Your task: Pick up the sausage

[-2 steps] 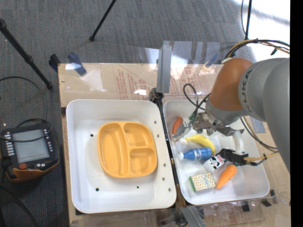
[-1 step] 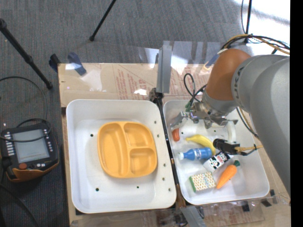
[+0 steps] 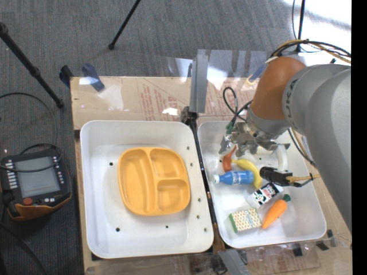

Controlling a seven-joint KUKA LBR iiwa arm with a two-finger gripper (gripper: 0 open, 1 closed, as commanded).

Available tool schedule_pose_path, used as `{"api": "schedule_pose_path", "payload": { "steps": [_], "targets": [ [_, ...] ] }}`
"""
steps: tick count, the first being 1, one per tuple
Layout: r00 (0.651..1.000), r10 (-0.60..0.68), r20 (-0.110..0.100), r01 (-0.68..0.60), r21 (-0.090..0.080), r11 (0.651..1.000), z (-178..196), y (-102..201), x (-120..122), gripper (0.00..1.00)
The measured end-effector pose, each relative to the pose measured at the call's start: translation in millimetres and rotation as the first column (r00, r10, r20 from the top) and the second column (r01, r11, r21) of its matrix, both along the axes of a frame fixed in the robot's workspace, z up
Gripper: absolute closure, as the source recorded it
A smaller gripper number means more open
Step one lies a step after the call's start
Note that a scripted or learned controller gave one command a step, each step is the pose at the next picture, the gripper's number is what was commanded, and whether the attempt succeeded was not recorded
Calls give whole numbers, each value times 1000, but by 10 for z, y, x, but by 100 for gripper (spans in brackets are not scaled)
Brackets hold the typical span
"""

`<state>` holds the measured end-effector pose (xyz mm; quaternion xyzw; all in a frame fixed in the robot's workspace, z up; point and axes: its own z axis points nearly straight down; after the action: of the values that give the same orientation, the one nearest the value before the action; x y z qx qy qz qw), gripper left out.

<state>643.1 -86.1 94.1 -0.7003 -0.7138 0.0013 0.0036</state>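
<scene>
Over on the far left a teach pendant [image 3: 34, 182] is sitting on the carpet beside the desk [image 3: 137, 96], its cable running out of sight. Next along, the left bin [image 3: 92, 136] is holding a yellow divided plate [image 3: 153, 180], lying flat and a little askew. In the right bin [image 3: 309, 222] things are crowding together and getting harder to read: the sausage [image 3: 227, 161], a small reddish-orange piece, is lying near the bin's upper left part, just left of a yellow banana [image 3: 248, 166] and above a blue bottle [image 3: 234, 178]. Only part of it is showing, since the claw [image 3: 238, 146] is hanging right over its upper end; what shows seems to be running roughly up and down, tilting slightly. Whether the claw is touching it, or how far apart it is standing, I cannot tell. Further right a small black-and-white carton [image 3: 262, 196], a patterned box [image 3: 245, 220] and an orange carrot [image 3: 274, 212] are lying toward the front. The arm [image 3: 321, 107] is reaching in from the right, its orange band [image 3: 275, 93] bending downward toward the wrist.
</scene>
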Motion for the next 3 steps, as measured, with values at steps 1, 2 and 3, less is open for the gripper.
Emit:
{"api": "schedule_pose_path", "payload": {
  "steps": [1, 2, 3],
  "targets": [
    [1000, 22, 5, -22, -3, 1000, 1197, 460, 14, 100],
    [942, 336, 4, -336, -1, 942, 63, -348, -335, 100],
    [942, 336, 5, -336, -1, 942, 65, -351, -334, 0]
  ]
}}
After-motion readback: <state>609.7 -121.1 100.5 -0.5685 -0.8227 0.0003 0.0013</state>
